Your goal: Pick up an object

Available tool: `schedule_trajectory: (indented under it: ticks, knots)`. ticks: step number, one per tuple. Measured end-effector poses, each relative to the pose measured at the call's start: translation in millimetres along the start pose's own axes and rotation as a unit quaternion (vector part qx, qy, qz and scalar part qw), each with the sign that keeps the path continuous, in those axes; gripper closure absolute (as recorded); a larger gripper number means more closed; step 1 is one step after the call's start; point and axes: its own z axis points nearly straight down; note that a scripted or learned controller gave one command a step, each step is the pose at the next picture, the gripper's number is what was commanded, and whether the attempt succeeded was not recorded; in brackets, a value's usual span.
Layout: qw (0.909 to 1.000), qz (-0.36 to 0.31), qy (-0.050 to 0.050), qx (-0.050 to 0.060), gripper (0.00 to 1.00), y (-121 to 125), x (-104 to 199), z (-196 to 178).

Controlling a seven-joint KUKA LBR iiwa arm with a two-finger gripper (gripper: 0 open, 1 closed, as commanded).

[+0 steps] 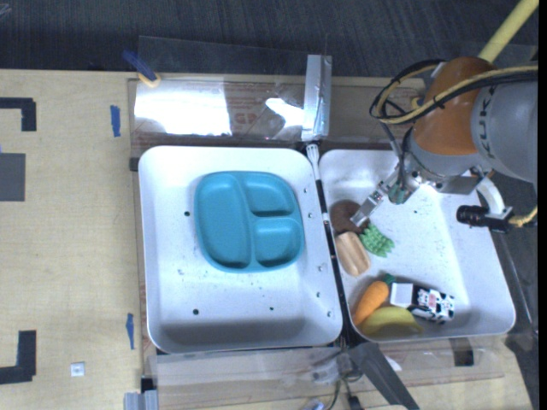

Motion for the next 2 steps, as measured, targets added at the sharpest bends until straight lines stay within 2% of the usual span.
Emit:
schedule_trajectory:
  ticks: [1, 2]
  knots:
    - [0.9813, 0.193, 0.000, -0.001, 0.00, -22.1, 17.9, -0.6]
    - [0.9950, 0.100, -0.001, -0.001, 0.00, -25.2, 26.5, -0.5]
